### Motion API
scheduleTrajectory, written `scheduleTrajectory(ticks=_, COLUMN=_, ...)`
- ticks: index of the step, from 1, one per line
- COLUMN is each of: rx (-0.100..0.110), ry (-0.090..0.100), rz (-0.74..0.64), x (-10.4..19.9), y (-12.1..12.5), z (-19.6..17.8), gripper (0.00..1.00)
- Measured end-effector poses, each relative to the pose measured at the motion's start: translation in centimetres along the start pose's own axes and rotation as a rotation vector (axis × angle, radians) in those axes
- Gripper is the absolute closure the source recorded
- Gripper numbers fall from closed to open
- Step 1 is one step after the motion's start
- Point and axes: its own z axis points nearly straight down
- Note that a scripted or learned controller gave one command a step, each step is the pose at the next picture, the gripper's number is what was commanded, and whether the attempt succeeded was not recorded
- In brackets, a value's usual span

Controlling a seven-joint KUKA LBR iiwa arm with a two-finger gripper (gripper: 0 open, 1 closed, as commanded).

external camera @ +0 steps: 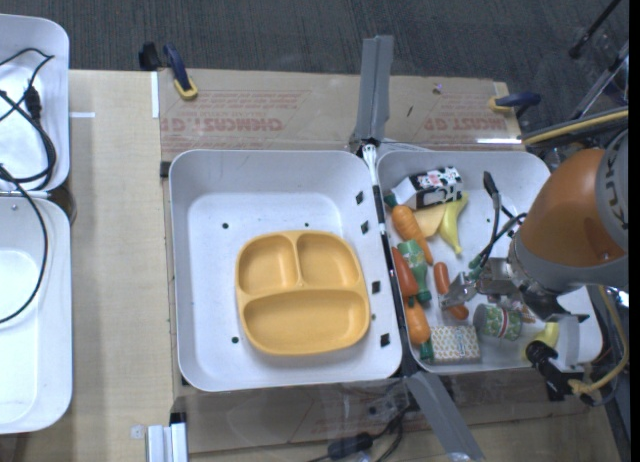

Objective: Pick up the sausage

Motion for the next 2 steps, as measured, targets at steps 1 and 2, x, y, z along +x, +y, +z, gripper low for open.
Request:
scheduleTrajectory(ticks=1, rx=0.001, ry=0.000, rz=0.003, x=-0.1, y=0.0, z=-0.9, gripper=1.00)
scheduleTrajectory(ticks=2, rx=-0.002, ry=-0.002, rz=-0.191, x=5.4, y=0.4, z=-13.3, gripper=1.00)
